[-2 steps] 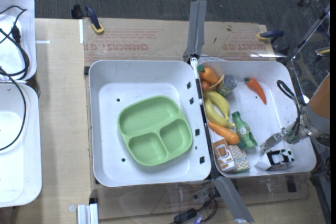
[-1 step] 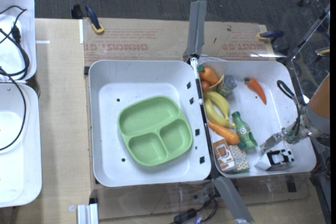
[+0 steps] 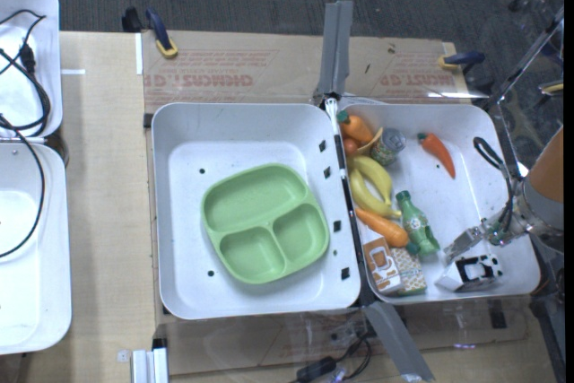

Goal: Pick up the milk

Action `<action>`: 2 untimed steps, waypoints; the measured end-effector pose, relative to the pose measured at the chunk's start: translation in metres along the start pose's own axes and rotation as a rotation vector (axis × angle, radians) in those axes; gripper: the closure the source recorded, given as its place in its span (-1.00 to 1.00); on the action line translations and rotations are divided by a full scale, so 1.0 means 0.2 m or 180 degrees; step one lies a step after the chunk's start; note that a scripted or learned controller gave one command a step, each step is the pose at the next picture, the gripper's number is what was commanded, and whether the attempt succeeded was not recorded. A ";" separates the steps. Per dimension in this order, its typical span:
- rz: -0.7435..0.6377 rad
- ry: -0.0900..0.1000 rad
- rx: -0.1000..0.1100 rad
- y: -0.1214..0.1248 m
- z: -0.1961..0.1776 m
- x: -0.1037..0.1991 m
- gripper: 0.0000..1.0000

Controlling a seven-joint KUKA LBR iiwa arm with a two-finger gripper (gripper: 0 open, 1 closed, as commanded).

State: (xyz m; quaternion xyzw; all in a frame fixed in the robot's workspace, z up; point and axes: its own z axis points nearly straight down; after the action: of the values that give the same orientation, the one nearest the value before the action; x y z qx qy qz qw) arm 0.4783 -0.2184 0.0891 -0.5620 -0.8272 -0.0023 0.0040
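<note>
You see two white bins side by side. The left bin (image 3: 179,193) holds a green divided plate (image 3: 265,222). In the right bin (image 3: 466,117), bananas (image 3: 372,184) lie near its left wall, with a green bottle (image 3: 417,226) just beside them. The milk carton (image 3: 471,272), white with black patches, lies on its side at the near right corner. The gripper (image 3: 491,233) hangs just above the carton, at its far side; you cannot tell if it is apart or together.
</note>
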 end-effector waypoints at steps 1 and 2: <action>-0.0020 -0.0001 0.0002 0.00 0.00 0.00 -1.00; -0.0025 0.0000 0.0001 0.00 0.00 0.00 -1.00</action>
State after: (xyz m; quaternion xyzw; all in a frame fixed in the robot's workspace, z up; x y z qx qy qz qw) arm 0.4781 -0.2187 0.0892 -0.5587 -0.8294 -0.0021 0.0041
